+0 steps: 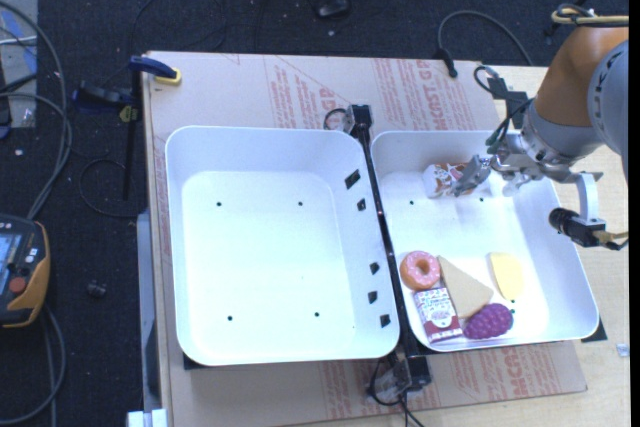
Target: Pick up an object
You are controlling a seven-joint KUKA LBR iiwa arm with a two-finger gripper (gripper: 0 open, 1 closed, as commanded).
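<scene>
Gripper low in the right bin's far end

Arm (590,85) comes in from the right, orange band high, wrist bent down and angled leftward over the right bin (560,245). The gripper (472,177) sits low near the bin's far wall, tips pointing left. Just off those tips lies a small white-and-red object (440,179), touching or nearly touching them; whether it sits between the fingers is too small to tell, and so is the fingers' spread. Well toward the near side from the gripper, a cluster: donut (419,269), tan wedge (464,283) beside it, yellow piece (507,275) further right, red packet (436,310) and purple grapes (488,321) at the near wall. Left of the gripper, past the divider, stands the left bin (200,155).
</scene>
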